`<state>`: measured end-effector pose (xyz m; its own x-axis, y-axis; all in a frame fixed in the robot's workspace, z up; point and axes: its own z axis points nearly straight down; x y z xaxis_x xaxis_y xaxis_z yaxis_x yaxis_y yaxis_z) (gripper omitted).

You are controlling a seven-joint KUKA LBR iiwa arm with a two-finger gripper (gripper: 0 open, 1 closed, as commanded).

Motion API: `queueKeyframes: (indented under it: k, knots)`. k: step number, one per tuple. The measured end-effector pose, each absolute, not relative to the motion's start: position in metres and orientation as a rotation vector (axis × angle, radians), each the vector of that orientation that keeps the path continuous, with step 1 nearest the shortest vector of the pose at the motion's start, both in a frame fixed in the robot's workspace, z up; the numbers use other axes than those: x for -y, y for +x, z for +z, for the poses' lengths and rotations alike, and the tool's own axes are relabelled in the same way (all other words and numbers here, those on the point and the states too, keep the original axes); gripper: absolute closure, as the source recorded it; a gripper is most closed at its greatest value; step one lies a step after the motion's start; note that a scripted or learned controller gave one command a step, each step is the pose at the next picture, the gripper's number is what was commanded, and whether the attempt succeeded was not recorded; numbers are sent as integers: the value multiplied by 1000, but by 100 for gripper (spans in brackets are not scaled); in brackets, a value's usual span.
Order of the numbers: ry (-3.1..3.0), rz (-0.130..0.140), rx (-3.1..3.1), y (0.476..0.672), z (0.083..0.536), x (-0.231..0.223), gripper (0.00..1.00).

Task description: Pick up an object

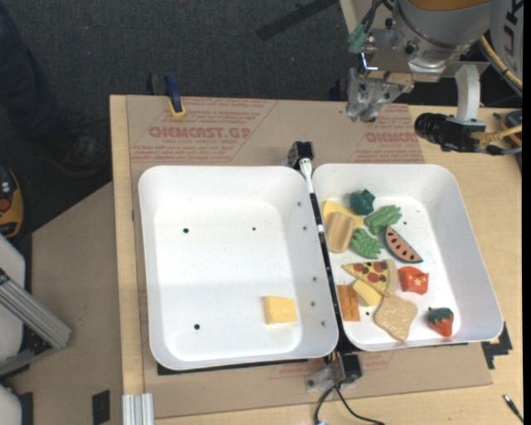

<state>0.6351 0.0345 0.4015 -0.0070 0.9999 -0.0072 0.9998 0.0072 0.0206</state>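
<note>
Yellow and blocky, a piece of toy cheese lay alone in the left bin, low in the frame. It was well apart from the jaws, which hung at the upper right, above the brown surface just past the right bin. I could not tell if the jaws were spread or pressed together. The grey arm pointed down. Toy foods filled the right bin: a watermelon slice, pizza and bread.
</note>
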Motion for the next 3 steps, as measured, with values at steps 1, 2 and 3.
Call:
queueKeyframes:
  k: [1, 2, 3]
  knots:
    - [2197, 17, -2214, 636, 412, -35, 100]
    - [2196, 15, -2214, 635, 422, -35, 100]
    - [2210, -3, -2246, 623, 354, -236, 100]
